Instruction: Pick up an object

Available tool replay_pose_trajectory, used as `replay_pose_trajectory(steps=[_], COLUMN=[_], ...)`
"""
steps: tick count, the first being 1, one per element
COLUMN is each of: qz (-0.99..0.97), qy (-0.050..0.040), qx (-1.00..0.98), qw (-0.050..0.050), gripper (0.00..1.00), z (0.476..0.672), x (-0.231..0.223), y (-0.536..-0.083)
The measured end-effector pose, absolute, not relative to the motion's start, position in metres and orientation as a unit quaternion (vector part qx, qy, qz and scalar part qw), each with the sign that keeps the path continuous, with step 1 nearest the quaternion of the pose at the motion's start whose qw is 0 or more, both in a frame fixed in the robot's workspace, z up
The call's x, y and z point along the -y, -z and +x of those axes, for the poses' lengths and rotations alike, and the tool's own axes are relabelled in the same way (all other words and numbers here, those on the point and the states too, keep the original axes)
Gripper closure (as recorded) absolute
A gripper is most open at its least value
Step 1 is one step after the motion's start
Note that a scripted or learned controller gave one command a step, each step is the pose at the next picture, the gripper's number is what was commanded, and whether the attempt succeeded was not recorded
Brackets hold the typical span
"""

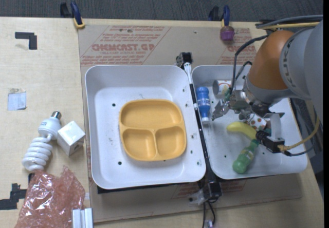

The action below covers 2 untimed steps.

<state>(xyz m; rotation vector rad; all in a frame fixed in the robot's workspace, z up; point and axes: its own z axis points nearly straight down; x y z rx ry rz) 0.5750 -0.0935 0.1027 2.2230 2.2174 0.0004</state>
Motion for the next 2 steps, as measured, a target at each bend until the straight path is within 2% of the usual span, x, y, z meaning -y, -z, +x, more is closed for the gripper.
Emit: replay_pose_trajectory(steps=[1,2], qz=[0.708,0.708], qy=[-0.0009,-0.0008], qx=[-0.706,-0.706], qw=[0.002,0.002], gripper=[1.0,0.0], z=[0.5761,0.5761], x=[0.094,0.094], y=[-0.1132,-0.1132])
